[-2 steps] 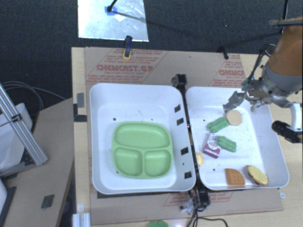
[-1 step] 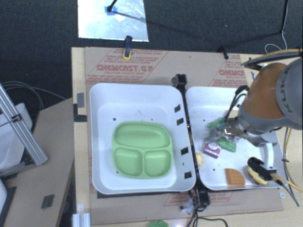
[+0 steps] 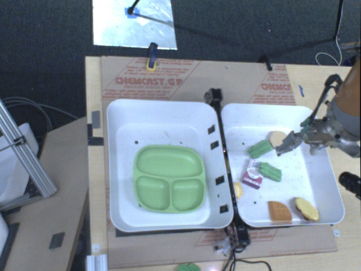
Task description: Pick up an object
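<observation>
The right bin (image 3: 282,117) holds several small items. A green piece (image 3: 260,149) lies left of centre, and a second green piece (image 3: 271,172) sits below it beside a pink-and-white packet (image 3: 252,175). A beige round item (image 3: 276,136) lies next to my gripper (image 3: 286,144), which reaches in from the right and hangs low over the bin, its tip just right of the upper green piece. I see nothing held in it. A brown waffle square (image 3: 279,210) and a yellow-brown oval (image 3: 306,208) rest by the front wall. A small yellow item (image 3: 238,191) lies at the left wall.
The left bin (image 3: 163,114) holds a green divided plate (image 3: 169,178). A black divider with clips (image 3: 221,151) runs between the bins. Both bins sit on a cardboard sheet (image 3: 186,75). A clamp (image 3: 152,56) stands at the back of the bench.
</observation>
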### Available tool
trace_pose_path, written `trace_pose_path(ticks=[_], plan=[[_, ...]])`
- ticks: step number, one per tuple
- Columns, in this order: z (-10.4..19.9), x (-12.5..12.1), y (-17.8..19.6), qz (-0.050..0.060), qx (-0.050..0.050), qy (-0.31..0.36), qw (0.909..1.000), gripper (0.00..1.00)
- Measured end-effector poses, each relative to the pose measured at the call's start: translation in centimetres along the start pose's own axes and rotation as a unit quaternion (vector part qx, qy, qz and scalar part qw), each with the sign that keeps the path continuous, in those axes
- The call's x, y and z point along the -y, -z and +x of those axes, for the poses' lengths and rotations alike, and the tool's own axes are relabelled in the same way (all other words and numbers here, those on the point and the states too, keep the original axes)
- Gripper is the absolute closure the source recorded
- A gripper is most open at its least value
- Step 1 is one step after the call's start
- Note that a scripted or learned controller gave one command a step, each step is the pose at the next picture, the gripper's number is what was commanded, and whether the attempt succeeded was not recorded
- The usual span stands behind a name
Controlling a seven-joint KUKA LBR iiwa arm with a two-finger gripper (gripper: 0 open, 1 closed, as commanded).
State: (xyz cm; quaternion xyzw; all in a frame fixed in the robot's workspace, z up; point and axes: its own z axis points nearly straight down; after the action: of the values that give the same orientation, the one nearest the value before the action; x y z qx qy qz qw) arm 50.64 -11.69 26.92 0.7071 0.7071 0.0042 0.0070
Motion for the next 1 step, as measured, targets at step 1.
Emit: trace_pose_path(ticks=[1], plan=[[0.84, -4.50, -15.23, 0.012, -0.003, 0.002, 0.9999, 0.00]])
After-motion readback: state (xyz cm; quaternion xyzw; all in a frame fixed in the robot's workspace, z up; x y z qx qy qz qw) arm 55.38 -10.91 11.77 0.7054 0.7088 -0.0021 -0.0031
